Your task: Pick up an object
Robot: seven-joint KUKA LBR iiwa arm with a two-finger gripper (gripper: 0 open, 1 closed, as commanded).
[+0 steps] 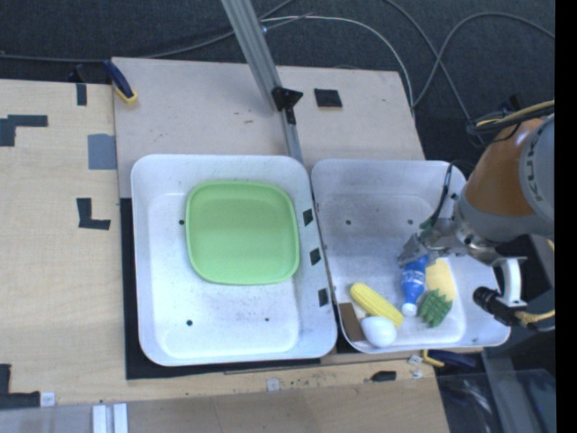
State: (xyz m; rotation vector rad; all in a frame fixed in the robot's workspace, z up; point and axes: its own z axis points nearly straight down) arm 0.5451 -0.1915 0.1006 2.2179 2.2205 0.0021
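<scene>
My gripper (422,249) hung in the right bin (361,197), just above the blue bottle (413,284), because the objects clustered in that near corner. I could not tell its state. The green plate (242,232) occupied the left bin (153,242).

Arm (509,183) cut off at right side, only wrist part seen. Gripper (422,247) small and dark against right bin (379,197); finger state not readable. Bottle (413,285): top end under gripper, label too small to read. Yellow block (441,278) partly covered by green toy (435,308) and bottle. Metal pole (257,48) cut by top edge. Cables (424,52) run out at top and right.
</scene>
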